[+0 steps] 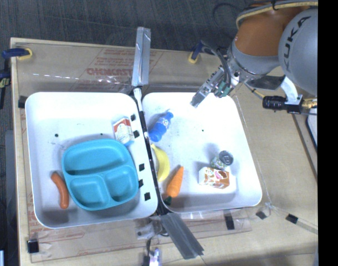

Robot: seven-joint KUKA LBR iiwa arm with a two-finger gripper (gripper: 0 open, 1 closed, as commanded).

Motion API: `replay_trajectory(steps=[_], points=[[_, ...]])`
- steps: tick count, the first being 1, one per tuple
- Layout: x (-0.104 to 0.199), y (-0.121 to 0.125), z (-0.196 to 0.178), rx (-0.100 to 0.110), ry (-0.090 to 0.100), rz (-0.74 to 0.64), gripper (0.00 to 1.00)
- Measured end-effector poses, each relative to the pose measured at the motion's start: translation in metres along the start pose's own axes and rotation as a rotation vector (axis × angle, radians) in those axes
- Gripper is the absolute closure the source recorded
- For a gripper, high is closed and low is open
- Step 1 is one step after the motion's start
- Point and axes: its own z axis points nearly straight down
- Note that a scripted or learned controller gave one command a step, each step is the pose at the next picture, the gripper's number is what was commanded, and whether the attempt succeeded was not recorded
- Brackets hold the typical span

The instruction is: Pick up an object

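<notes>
The right bin (244, 143) holds a blue bottle (161, 125) near its far left corner. A yellow banana (161, 163) and an orange carrot (174, 182) lie along its left wall. A small printed carton (215, 177) sits at the near right, with a crumpled silver can (222, 159) just behind it. My gripper (202, 96) hangs over the far edge of the right bin, to the right of and beyond the bottle. It touches none of the objects.
The left bin (39, 115) holds a blue divided tray (100, 173), a red sausage (61, 190) beside it and a small red and white carton (122, 129) by the divider. A metal bar (141, 54) runs back from between the bins.
</notes>
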Motion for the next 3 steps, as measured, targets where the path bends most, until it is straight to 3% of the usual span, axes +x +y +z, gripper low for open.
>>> replay_trajectory(steps=[1, 2, 3], points=[[-0.036, -0.02, 0.05, 0.002, 0.004, -0.091, 1.0], [-0.023, -0.059, 0.049, 0.005, 0.006, 0.553, 1.0], [0.011, -0.008, 0.048, 0.007, 0.008, 0.696, 1.0]])
